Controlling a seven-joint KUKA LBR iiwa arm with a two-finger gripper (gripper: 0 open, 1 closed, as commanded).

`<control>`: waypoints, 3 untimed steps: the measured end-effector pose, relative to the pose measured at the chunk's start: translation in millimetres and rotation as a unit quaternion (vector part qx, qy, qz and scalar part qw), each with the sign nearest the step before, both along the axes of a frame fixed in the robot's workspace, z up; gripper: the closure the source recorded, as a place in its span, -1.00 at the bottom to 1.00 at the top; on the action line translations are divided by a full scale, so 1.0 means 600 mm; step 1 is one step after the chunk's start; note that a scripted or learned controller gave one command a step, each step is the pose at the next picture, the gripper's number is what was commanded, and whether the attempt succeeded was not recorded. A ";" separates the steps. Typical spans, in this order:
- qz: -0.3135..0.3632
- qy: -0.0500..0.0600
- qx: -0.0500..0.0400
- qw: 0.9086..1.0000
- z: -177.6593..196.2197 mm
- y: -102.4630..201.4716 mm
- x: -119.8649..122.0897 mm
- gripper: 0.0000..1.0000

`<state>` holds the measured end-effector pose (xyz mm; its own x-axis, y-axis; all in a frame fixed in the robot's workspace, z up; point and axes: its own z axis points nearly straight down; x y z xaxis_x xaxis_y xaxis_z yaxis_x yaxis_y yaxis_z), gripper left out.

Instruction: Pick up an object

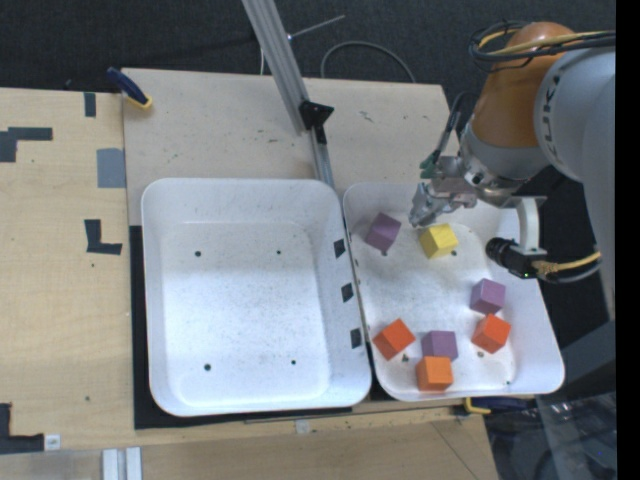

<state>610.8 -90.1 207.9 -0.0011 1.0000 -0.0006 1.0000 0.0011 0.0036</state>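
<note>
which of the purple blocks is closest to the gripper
The purple block near the right bin's upper left, just left of the gripper. The other two purple blocks sit lower, among the orange ones.

Seven blocks — three purple (382,232), three orange (394,337), one yellow (438,240) — two bins (165,208).

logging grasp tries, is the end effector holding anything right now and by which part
Cannot be told: the end effector sits just above the yellow cube, with no object visibly between its tips.

Even, fairly bright light from overhead; the left bin (240,298) shows no glare. Cubes (438,240) cast short, soft shadows. The picture is slightly soft and grainy throughout.
</note>
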 end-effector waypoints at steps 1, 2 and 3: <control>0.001 0.003 0.001 1.000 0.000 0.065 -0.035 1.00; 0.002 0.004 0.001 1.000 -0.006 0.140 -0.066 1.00; 0.002 0.004 0.001 1.000 -0.005 0.210 -0.105 1.00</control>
